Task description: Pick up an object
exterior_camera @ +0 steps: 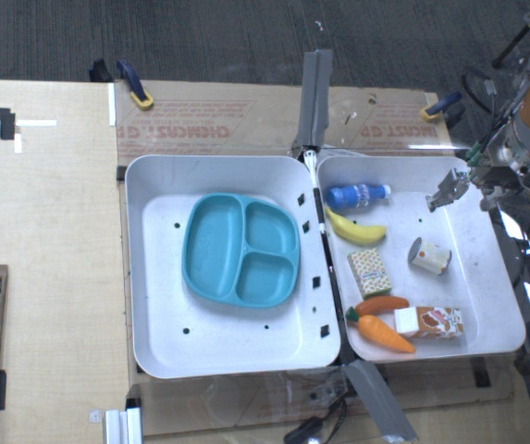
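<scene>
Two white bins sit side by side on the bench. The left bin holds a teal divided plate, lying flat near its middle, three compartments, nothing in them.

The right bin holds the loose objects. A blue bottle lies on its side near the far left corner. Just in front of it is a yellow banana, curved, close to the bin's left wall. Below that a patterned square block lies slightly tilted. A small grey-and-white piece sits apart toward the bin's middle. Along the near edge: an orange carrot, a thinner red-orange vegetable just above it, and a small carton lying flat, touching or just beside the carrot.

The gripper hangs over the far right part of the right bin, arm coming in from the right. Nothing is between its fingers. Whether the fingers are spread or pressed together cannot be told from this angle. It is well apart from every object; nearest is the grey-and-white piece.
</scene>
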Controlling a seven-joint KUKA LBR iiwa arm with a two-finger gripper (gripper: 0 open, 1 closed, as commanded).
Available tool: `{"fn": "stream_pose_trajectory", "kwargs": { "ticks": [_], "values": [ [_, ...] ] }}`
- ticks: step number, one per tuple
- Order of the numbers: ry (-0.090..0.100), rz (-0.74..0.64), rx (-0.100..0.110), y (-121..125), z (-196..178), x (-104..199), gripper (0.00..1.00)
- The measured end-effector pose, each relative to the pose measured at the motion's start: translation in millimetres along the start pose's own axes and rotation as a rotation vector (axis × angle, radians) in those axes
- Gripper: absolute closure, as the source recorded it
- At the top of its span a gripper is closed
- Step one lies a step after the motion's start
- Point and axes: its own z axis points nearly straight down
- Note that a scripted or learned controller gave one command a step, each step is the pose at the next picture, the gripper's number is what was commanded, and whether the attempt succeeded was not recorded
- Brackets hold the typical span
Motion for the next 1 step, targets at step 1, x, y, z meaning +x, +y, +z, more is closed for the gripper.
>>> {"fn": "stream_pose_trajectory", "kwargs": {
  "ticks": [1],
  "values": [
    [0.000,-0.108,-0.003,-0.3,136.6,-6.4,0.00]
  ]
}}
